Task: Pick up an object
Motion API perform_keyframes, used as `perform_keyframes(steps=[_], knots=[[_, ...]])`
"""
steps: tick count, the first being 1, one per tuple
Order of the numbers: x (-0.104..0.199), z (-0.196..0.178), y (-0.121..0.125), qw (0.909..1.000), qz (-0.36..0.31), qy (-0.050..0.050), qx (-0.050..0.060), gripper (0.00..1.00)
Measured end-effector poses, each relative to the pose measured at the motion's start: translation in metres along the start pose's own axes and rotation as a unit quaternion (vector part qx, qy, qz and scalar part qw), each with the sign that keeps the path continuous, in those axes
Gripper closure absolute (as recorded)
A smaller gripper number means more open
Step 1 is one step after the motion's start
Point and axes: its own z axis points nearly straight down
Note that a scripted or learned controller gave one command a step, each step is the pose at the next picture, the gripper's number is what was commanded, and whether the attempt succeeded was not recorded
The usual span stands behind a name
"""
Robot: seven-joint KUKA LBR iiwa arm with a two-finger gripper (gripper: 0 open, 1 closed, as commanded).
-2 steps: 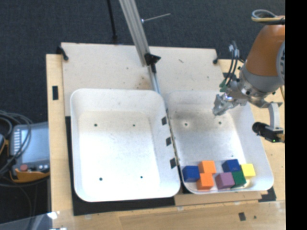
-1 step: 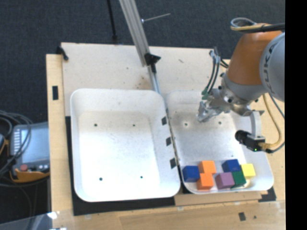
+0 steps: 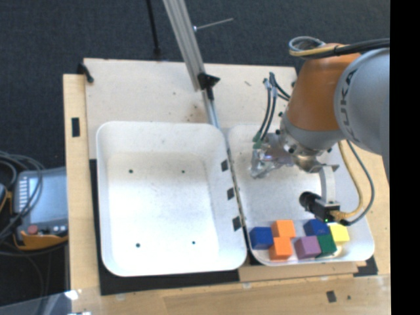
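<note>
Pale wooden bench [image 3: 157,87] with a rectangular top, seen from above at a slant, standing on dark carpet. Two shallow white plastic bins rest directly on it, side by side and touching along their inner walls. The larger bin with rounded corners [image 3: 105,195] occupies the bench's left and middle portion, reaching close to its front edge. The second white bin [image 3: 246,176] lies toward the right edge, its front rim near the front right corner. A black mat [image 3: 95,254] shows under the bins along the left and front. A slanted aluminium post [image 3: 187,41] rises from the rear middle of the bench.
</note>
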Motion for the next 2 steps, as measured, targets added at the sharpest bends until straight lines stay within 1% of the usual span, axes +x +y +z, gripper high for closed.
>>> perform_keyframes(steps=[1,2], knots=[[0.05,0.006,-0.016,1.0,0.0,0.0,0.0,1.0],[0.093,-0.009,-0.024,1.0,-0.001,0.001,-0.002,1.0]])
